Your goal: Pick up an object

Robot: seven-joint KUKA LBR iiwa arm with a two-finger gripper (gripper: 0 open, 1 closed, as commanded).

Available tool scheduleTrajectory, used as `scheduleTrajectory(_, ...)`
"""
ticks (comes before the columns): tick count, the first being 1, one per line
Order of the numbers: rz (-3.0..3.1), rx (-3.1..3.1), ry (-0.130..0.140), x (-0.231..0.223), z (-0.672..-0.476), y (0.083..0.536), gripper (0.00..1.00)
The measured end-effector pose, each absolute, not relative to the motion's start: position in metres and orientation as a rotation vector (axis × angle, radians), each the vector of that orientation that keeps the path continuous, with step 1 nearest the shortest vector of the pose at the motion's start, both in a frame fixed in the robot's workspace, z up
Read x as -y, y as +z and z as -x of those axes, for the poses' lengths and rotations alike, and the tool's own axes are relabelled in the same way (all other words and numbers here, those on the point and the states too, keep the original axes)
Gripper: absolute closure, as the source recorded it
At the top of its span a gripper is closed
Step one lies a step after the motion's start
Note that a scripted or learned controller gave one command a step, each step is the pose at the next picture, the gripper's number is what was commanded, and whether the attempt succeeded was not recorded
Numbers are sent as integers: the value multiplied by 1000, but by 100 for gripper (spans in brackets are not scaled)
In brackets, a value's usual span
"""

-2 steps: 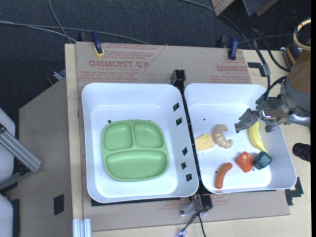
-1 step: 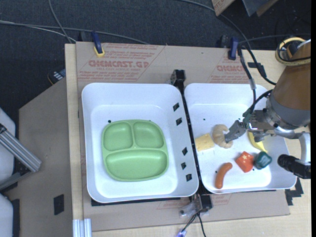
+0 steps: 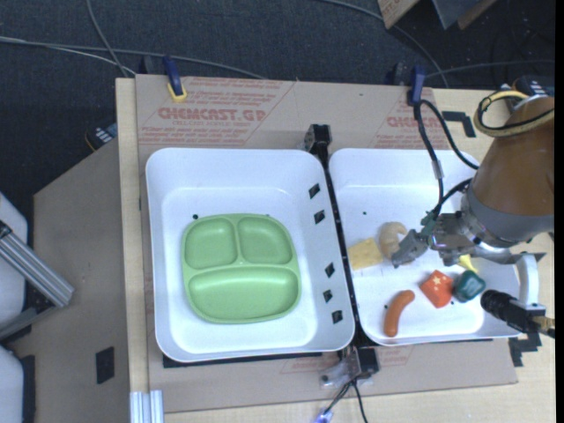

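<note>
Fingers (image 3: 412,249) low in the right bin (image 3: 370,176), dark tips just right of the yellow wedge (image 3: 364,254) and just below the tan rounded piece (image 3: 392,233); cannot tell how far apart they stand, nothing visibly between them. Orange sausage (image 3: 397,312) lies near the front wall, red-orange block (image 3: 436,288) to its right. All look like light, smooth plastic toys, likely slippery; judge the sausage best taken across its middle. Green divided tray (image 3: 240,267) sits in the left bin (image 3: 167,236).

cardboard sheet (image 3: 220,104) | red print "CHEMCAST GP" | repeated at right, partly hidden
</note>
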State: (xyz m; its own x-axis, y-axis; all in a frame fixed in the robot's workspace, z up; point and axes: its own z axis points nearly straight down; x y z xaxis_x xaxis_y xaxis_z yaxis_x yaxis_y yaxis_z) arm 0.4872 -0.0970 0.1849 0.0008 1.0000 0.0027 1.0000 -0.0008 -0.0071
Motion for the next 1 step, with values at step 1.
scheduleTrajectory(1, 2217, 2216, 5, 97, -491, 141, 0)
